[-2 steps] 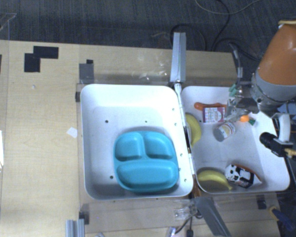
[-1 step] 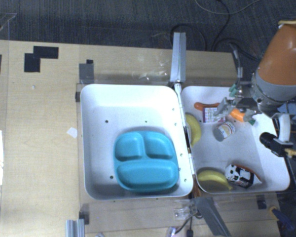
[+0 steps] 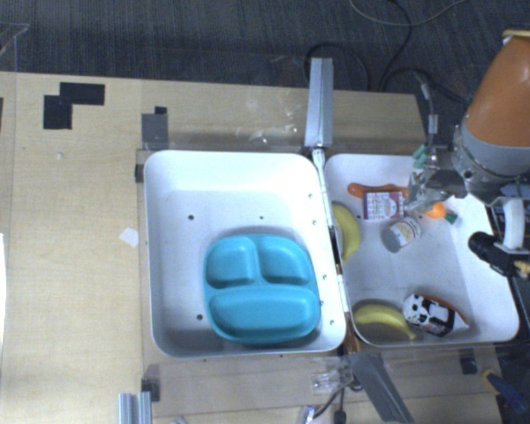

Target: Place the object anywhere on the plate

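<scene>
A small grey cylindrical can (image 3: pixel 401 234) is lying tilted in the upper middle of the right shallow white bin (image 3: pixel 495 329), just under the arm's two-finger gripper (image 3: pixel 421 203). The gripper is hanging right over the can's upper end, seemingly touching it, but the view is not showing clearly whether anything is sitting between its tips, so whether it is gripping cannot be told. Beside the can, a red-and-white packet (image 3: pixel 381 203) is lying toward the bin's far wall, and a small orange piece (image 3: pixel 435 209) is peeking out by the gripper. A yellow banana-shaped item (image 3: pixel 345 229) is leaning against the divider wall, another yellow banana (image 3: pixel 382 320) is resting near the front edge, and a black-and-white toy (image 3: pixel 429 314) is sitting just beside it. In the left white bin (image 3: pixel 172 237), the blue sectioned plastic plate (image 3: pixel 261 287) is lying toward the front, well apart from the can.
</scene>
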`<state>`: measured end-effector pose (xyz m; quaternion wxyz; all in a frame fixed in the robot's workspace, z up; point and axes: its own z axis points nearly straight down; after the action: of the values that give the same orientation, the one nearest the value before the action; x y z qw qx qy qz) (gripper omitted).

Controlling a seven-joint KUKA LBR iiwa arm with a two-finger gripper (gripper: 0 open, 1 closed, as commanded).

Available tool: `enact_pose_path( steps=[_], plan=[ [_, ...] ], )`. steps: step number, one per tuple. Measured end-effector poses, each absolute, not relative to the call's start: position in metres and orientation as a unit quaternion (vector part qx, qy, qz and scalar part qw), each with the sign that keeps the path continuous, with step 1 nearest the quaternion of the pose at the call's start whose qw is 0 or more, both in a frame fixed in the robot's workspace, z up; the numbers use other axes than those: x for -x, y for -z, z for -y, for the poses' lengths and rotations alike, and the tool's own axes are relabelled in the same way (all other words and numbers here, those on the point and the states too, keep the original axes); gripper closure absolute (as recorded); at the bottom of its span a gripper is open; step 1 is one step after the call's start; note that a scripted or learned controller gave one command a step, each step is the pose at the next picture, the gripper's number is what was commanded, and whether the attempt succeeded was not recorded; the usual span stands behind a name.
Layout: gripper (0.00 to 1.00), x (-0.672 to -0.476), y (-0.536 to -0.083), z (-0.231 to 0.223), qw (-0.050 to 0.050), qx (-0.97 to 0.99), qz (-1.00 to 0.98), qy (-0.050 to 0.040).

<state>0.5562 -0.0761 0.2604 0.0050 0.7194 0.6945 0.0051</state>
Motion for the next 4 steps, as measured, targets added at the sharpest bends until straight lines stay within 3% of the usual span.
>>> enact_pose_path(
  steps=[1,2,3,4],
  plan=[
    [0.0,-0.556,-0.26,0.076,0.005,-0.719,-0.695,-0.005],
    [1.0,-0.558,-0.272,0.076,0.007,-0.717,-0.697,-0.0064],
    [0.0,-0.558,-0.272,0.076,0.007,-0.717,-0.697,-0.0064],
    [1.0,-0.559,-0.283,0.076,0.009,-0.715,-0.699,-0.0079]
  ],
)
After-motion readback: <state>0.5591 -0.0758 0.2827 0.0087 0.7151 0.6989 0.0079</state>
